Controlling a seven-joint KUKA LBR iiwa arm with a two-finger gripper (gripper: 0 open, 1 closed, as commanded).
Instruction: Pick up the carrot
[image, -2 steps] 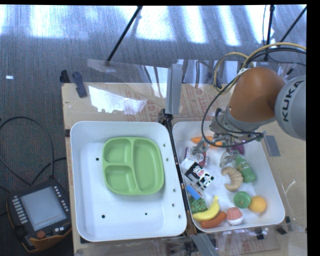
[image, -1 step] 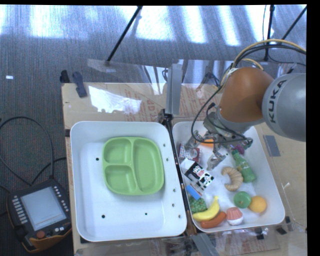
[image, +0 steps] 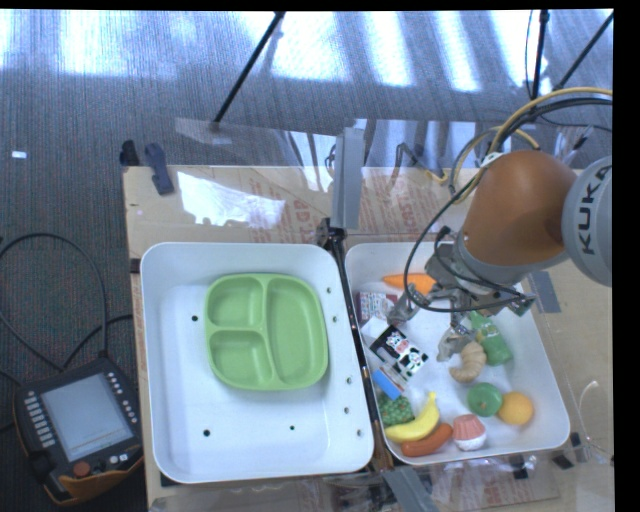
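Against right bin (image: 555, 400) far wall: carrot (image: 409, 283), gripper (image: 461, 322) near.

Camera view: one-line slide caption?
KUKA arm reaches into the right bin of toy food near the carrot; a green divided plate sits in the left bin.

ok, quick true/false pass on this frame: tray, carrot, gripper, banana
1. The green tray lies in the left bin. True.
2. The carrot lies on the green tray. False: it lies in the right bin, near its far edge.
3. The gripper hangs over the right bin. True.
4. The carrot sits between the gripper's fingers. False: it lies apart, to the gripper's left in the view.
5. The banana lies near the right bin's near edge. True.
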